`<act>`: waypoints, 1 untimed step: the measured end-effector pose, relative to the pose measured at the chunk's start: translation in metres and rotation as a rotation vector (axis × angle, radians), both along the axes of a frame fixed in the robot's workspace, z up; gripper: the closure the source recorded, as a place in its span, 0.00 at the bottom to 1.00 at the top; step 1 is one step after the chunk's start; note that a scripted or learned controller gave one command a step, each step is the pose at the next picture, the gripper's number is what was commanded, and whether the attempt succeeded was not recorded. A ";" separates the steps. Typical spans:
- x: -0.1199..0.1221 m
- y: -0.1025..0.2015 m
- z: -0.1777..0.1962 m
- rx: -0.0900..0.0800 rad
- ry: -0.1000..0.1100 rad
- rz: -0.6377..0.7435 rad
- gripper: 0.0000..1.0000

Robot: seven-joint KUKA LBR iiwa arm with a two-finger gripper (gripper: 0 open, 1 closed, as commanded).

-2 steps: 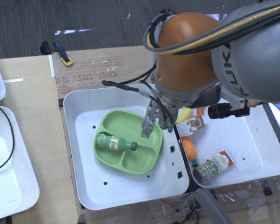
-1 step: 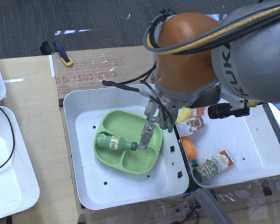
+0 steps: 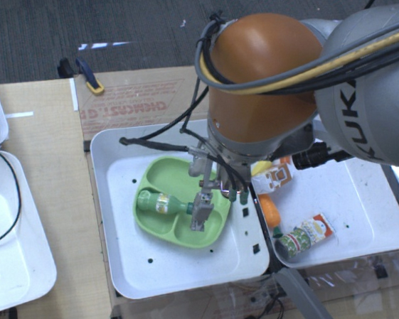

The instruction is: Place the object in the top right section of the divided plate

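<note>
So the green bottle (image 3: pixel 163 205) lies in the divided plate (image 3: pixel 160 175), lower-left section, long axis left-right. The tool (image 3: pixel 202 215), jaws apart and empty, hovers right by its cap end.

The arm (image 3: pixel 360 65) is cased in smooth grey, with black block lettering "KU" seen on its flank. A large glossy orange dome (image 3: pixel 265 76) is carried above the wrist. Black cables and one yellow cable (image 3: pixel 304 75) are looped around the dome; thinner black leads are run off toward the left. Below the dome, a claw (image 3: pixel 204 208) of bare grey metal is fitted, with small green marks beside it.
</note>
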State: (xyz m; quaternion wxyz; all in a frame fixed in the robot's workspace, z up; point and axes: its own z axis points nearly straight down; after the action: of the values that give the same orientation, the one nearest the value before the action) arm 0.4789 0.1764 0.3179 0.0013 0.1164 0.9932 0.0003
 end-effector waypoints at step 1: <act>0.056 -0.026 -0.008 -0.001 0.001 -0.103 0.00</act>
State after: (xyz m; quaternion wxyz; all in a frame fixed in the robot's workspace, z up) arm 0.5345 0.1502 0.3103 0.0008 0.1676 0.9859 -0.0004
